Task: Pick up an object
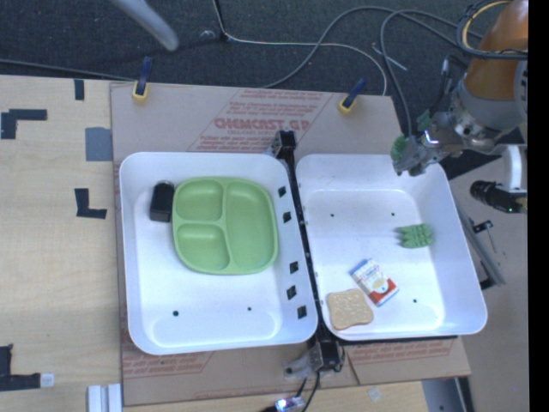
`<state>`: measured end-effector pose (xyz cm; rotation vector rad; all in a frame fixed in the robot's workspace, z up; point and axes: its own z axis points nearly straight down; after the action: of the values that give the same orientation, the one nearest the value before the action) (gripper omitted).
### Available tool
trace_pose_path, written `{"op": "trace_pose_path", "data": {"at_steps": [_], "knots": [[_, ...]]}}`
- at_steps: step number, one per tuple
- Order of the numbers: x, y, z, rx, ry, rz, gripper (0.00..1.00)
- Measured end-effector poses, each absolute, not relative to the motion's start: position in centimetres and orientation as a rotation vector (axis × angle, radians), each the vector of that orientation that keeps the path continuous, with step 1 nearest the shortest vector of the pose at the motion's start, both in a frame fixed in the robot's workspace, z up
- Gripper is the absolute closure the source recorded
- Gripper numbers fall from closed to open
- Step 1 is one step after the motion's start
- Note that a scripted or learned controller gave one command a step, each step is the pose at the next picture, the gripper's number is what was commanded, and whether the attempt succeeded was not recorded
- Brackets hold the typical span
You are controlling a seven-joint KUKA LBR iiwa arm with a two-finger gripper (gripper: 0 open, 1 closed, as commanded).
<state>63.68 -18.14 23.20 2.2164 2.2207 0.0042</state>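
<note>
At the near edge of the bench, the right bin (446, 316) holds three items. A tan slice of toast (349, 308) lies flat by the near rim, close to the central divider. Touching it on the far right side is a small white carton (375, 281) with blue and red print, lying at a slant. Further in, well apart from both, a green leafy toy piece (415, 235) rests on the bin floor toward the right wall. The left bin (141, 316) carries a green divided plate (226, 226) with three compartments, sitting flat in its far half; a small black block (161, 202) sits just beside the plate's left edge, close enough that contact cannot be ruled out. At the far right corner of the right bin, the gripper (410, 154) hangs over the rim, the arm (493, 75) with its orange band rising behind it. A green object (400, 148) shows at the fingertips, but whether the jaws are clamped on it or merely beside it cannot be told from this angle. Beyond the bins, cables (343, 28) trail across the dark floor.
</note>
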Motion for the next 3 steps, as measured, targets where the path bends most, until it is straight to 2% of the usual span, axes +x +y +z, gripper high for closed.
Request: {"op": "trace_pose_path", "data": {"at_steps": [2, 3], "knots": [[60.0, -6.5, 22.4, 2.217, 2.23, -0.002, 1.0], [59.0, -1.5, 21.5, 2.218, 2.23, -0.003, 1.0]]}}
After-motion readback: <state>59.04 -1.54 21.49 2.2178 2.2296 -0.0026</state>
